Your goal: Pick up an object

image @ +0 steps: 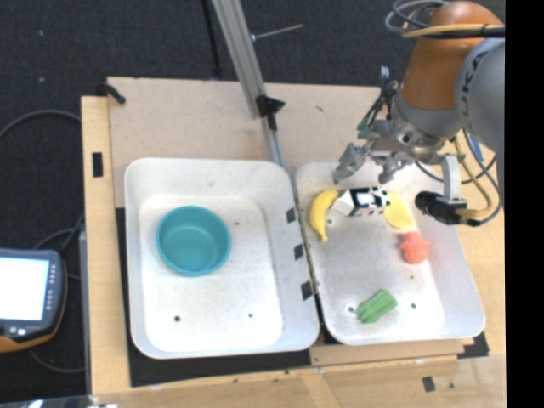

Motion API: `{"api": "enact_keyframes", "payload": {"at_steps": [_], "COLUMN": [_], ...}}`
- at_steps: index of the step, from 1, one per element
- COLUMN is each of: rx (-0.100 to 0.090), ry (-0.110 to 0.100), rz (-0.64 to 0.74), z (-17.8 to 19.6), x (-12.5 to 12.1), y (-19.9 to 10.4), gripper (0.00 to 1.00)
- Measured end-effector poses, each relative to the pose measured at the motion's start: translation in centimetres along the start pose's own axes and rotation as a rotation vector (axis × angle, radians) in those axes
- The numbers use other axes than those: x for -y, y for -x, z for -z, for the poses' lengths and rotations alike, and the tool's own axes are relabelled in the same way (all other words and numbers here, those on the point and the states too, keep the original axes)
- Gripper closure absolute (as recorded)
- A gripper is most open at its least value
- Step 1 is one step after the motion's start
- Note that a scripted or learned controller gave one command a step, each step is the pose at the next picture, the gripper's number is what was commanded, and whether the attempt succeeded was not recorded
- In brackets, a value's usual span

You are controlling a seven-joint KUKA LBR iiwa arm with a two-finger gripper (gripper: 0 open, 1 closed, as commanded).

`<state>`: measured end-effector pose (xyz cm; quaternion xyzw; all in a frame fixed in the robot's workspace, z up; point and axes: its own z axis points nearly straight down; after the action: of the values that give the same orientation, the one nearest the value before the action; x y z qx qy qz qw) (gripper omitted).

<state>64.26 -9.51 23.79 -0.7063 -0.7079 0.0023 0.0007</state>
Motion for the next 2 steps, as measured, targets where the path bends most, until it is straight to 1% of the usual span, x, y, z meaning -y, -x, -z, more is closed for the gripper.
{"api": "enact_keyframes", "payload": {"at_steps": [1,2], "rx": [0.001,0.001], "ry": [0.001,0.001], "rz": [-0.004,-0.003], "z": [-4.4,-9.6], "x": [0.2,-0.8], "y": [0.7,0.9], "gripper": [0.0,0.0]}}
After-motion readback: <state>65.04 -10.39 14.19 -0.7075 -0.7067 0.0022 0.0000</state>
